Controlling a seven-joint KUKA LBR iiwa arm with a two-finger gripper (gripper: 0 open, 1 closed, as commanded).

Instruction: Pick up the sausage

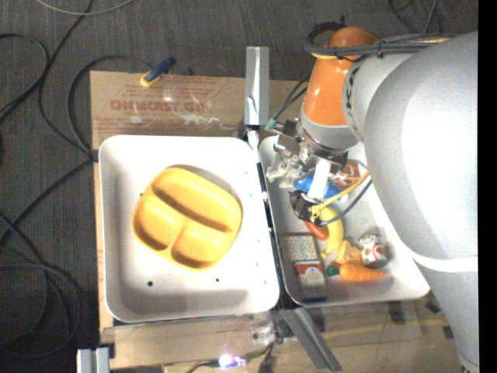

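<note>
My gripper (291, 171) hangs low over the upper left part of the right bin (404, 290), below the orange band (330, 84) of the arm. Just below it lies a short reddish piece (314, 228), partly under black cabling; it may be the sausage, but I cannot tell for sure. It rests against a yellow banana (335, 231). The arm's big grey body covers the right side of this bin.
The left bin (116, 231) holds a yellow divided plate (186, 216). In the right bin lie a blue packet (318, 183), a patterned small box (305, 259), an orange carrot (359, 273) and a small can (373, 249). A metal divider post (256, 84) stands behind the bins.
</note>
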